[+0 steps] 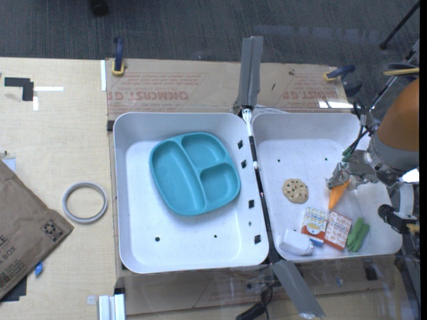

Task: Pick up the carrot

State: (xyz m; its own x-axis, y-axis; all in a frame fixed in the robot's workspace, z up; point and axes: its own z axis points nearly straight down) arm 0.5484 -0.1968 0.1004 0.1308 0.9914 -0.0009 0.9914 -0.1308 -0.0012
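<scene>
We were over the right-hand bin [313,129] at this moment, and the claw [341,177] hung low at that bin's right side, arm reaching in from the right. The carrot [337,195] was right there under it, orange and tilted, its upper end tucked up into the metal of the claw and its tip pointing down-left toward the bin floor. It looked gripped by that top end, and the slant suited that, a carrot pinched at one end and dangling from it. We judged the claw clamped on the carrot, though we could not tell whether the tip was clear of the floor.

Around it the other things lay apart: a cookie [295,191] to the left, a small red-and-white carton [314,223] and a colourful packet [338,230] just below, a green pod-shaped piece [357,234] near the right wall, a white block [295,243] at the front. None touched the carrot, so a straight rise seemed safe.

The left bin [133,199] held the teal divided plate [194,173]. A roll of tape [85,201] sat out on the desk [53,145].
</scene>
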